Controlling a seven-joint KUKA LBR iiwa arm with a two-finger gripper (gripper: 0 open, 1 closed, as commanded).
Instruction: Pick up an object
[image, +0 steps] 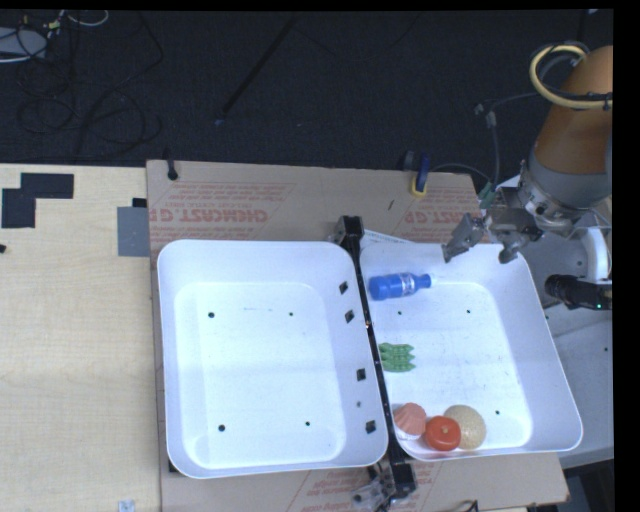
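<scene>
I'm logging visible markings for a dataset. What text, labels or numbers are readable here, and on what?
"CHEMCAST. G…" in red, printed upside down on the cardboard behind the left bin.
More red print on the cardboard by the right bin: too blurred to read.
Blue bottle: no readable label.

We see wide free floor in the middle of the right bin (520, 330). The bottle (398, 286) and green piece (396, 357) lie close to its left wall; three round things (440, 428) crowd the near wall
</scene>
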